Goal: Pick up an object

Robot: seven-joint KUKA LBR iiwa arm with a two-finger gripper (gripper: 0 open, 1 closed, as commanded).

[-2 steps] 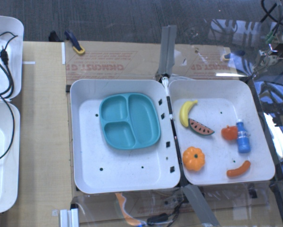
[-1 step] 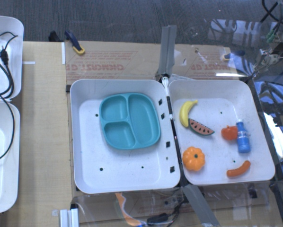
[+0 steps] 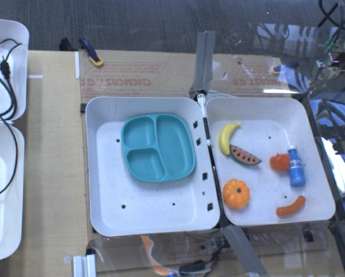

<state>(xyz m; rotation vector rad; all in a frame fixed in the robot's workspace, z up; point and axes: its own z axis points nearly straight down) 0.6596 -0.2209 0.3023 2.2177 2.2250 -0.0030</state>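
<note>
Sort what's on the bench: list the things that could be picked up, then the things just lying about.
Could be picked:
banana
watermelon slice
pumpkin
tomato
blue bottle
sausage
teal divided plate

Lying about:
blue-and-yellow clamp
black cables
cardboard sheet

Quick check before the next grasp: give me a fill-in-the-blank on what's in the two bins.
The teal plate lies in the ____ bin.
The banana lies beside the ____ slice.
The blue bottle touches a ____.
The sausage lies right of the ____.

Missing: left; watermelon; tomato; pumpkin
</note>
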